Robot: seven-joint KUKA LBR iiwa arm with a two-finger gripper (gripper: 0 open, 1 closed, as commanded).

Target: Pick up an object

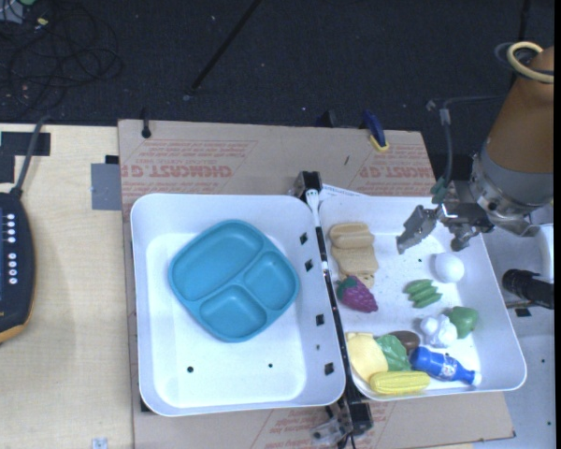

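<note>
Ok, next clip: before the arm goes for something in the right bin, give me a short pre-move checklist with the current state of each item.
1. Gripper is over the right bin: ok, it sits above the bin's upper part.
2. Jaws carry nothing: ok, the two dark jaws stand apart with nothing between them.
3. A target lies close: ok, the white egg sits just below the gripper, with the green pea pod beyond it.
4. Target stands apart from its neighbours: ok for the egg; not ok for the blue bottle, crowded by the corn.
5. Gripper height above the toys: cannot tell from this slanted view.
6. Blue divided plate out of the way: ok, it lies in the left bin.
</note>
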